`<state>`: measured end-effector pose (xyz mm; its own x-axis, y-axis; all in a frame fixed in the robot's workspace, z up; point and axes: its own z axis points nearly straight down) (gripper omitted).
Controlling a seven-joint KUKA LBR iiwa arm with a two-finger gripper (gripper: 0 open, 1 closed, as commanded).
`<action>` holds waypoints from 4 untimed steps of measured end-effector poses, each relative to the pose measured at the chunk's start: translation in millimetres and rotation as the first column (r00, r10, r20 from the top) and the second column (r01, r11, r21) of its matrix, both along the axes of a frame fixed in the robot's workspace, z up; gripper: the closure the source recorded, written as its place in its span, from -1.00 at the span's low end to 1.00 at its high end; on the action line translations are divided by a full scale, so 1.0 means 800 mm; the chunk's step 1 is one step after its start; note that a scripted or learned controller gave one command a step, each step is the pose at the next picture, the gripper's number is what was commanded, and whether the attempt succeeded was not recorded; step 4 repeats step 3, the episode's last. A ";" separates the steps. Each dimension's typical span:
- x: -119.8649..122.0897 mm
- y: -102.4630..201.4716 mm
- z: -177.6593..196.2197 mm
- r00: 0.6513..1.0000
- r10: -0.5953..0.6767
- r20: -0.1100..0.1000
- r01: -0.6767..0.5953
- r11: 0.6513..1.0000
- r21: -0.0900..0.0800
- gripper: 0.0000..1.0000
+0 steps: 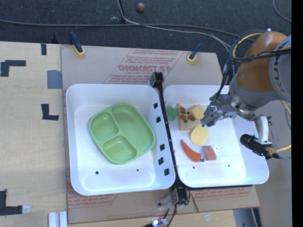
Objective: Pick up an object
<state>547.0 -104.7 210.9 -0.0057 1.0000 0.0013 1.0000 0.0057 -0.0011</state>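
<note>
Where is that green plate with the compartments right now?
The green divided plate lies in the left white bin, about in its middle, across the divider from the toy food in the right bin.

Both bins (75, 141) white; left one has a plain light-green divided tray (122, 132). Right bin: orange-red carrot piece (190, 151), pale yellow round piece (200, 135), pink-red block (209, 152), small green bit (171, 112), yellow slice with red dots (186, 116). Arm (258, 74) grey with orange band, cardboard (142, 65) tan with red print.
</note>
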 end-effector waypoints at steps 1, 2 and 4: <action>0.004 0.080 0.007 1.000 0.002 0.000 -0.002 1.000 0.001 1.00; 0.014 0.150 0.021 1.000 0.002 0.000 -0.002 1.000 0.001 1.00; 0.027 0.224 0.026 1.000 0.002 0.000 -0.002 1.000 0.001 1.00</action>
